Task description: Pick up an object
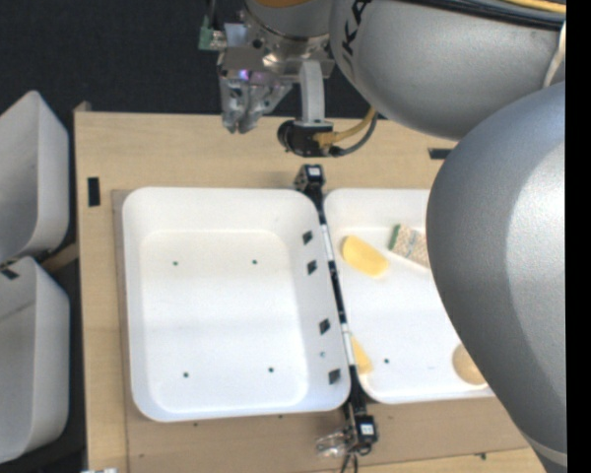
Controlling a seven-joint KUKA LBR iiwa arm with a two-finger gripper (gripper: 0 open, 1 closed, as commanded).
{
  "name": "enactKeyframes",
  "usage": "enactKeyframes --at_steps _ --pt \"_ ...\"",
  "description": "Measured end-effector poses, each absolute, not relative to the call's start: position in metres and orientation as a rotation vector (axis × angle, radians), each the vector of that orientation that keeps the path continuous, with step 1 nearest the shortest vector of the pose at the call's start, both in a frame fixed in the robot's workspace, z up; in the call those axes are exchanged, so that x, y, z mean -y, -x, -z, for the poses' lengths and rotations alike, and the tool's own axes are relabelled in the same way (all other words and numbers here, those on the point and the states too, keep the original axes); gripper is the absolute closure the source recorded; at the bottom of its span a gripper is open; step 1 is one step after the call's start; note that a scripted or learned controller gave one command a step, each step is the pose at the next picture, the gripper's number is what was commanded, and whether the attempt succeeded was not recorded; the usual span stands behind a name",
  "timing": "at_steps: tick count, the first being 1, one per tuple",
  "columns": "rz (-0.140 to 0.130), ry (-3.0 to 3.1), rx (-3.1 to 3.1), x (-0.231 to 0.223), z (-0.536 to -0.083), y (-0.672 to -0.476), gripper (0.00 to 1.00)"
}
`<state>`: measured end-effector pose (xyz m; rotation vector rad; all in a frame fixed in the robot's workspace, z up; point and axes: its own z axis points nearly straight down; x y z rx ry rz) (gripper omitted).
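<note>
Yellow oval soft piece (364, 257) lies near the right white bin's (394, 387) far-left corner, unlifted. Your claw (244, 106) hangs above the table's (158, 146) far edge; whether it grips anything, you cannot tell.

Even overhead light; white bins (217, 304) bright, mild glare; arm (492, 215) close, soft-focus; dark surround; slight grain.

The end effector (244, 101) hangs above the bench's far edge, behind the left bin (138, 264).
</note>
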<state>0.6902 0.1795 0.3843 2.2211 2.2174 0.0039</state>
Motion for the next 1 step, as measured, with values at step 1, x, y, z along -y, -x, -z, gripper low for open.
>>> enactKeyframes --at_steps 1 --pt "-0.004 -2.222 -2.216 -0.1331 -0.4105 -0.6788 1.0"
